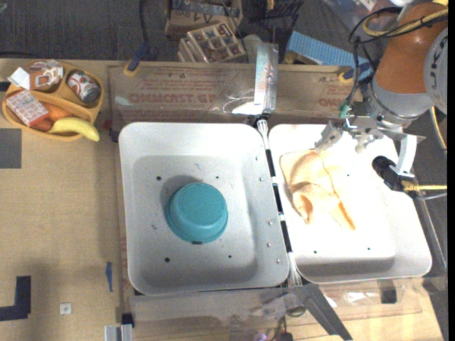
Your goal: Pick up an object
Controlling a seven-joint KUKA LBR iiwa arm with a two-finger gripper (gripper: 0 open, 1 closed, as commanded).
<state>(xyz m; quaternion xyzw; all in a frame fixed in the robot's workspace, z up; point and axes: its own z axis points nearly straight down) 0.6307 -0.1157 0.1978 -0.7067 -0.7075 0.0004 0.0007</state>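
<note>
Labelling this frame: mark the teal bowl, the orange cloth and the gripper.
teal bowl [197, 212], camera view, middle of its upturned base.
orange cloth [311, 183], camera view, its crumpled middle.
gripper [346, 138], camera view, midway between fingertips.

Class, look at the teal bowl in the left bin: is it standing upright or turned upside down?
Upside down. The teal bowl shows a smooth, closed, domed top with a flat round base facing up, and no hollow inside is visible.
</note>
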